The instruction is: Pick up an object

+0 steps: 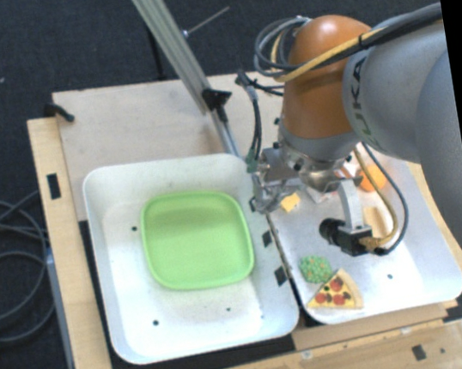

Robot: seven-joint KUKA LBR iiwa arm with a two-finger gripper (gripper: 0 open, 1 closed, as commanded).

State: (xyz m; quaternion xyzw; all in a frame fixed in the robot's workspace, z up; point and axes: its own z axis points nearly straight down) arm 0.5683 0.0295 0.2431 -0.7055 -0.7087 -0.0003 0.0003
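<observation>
My gripper point(274, 191) hangs below the orange wrist band, over the left edge of the right bin point(420, 280). A small yellow block point(289, 204) sits right at the gripper's lower end; whether it is held is hidden by the metal parts. In the near part of the right bin lie a green leafy piece point(316, 267) and a toy pizza slice point(336, 293). An orange piece point(372, 179) and a tan stick point(379, 217) lie to the gripper's right, partly hidden by the arm.
The left bin point(129, 308) holds a light green square plate point(196, 239). A metal rail point(178, 53) slants up from the rim where the two bins meet. The bulky grey arm covers the right bin's far right part.
</observation>
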